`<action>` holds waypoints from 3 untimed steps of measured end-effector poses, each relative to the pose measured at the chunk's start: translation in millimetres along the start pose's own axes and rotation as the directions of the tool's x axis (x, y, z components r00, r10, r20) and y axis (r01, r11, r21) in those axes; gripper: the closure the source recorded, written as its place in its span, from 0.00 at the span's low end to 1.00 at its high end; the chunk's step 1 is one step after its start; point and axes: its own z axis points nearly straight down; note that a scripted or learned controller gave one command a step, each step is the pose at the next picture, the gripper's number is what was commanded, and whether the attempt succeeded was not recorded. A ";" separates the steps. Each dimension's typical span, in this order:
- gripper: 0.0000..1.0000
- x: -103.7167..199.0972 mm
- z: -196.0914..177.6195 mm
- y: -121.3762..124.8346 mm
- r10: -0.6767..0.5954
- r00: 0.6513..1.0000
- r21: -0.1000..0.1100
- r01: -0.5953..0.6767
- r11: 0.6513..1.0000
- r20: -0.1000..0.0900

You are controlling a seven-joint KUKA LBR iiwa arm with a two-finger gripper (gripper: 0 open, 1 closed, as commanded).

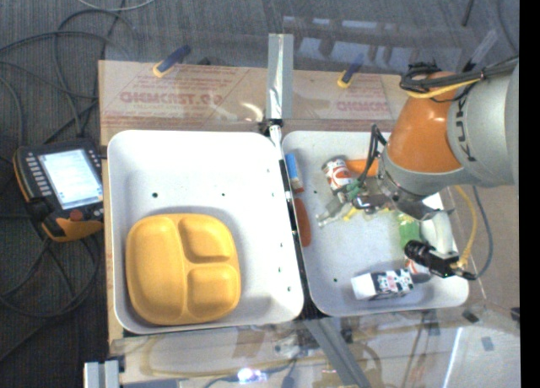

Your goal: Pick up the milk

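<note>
The milk [384, 283] is a small white carton with dark print. It lies on its side near the front edge of the right bin [337, 251]. My gripper [348, 207] hangs below the orange wrist band [426, 133], over the middle of the right bin. It sits just below a red and white can [337, 173] and well above and left of the milk, apart from it. Nothing of the milk is covered.
In the right bin, a blue marker [292, 171] and a red-brown stick [303, 223] lie along the left wall, with an orange item [358, 164] and green pieces [408, 230] further right. The left bin [169, 167] holds a yellow divided tray [183, 268].
</note>
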 end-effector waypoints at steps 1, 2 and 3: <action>0.00 -63.0 50.4 63.2 -0.113 0.993 -0.017 0.114 0.993 0.012; 0.00 -87.7 50.3 28.5 -0.413 0.911 -0.012 0.413 0.911 0.015; 0.00 -58.8 54.0 108.1 0.053 0.999 0.028 -0.052 0.998 -0.005</action>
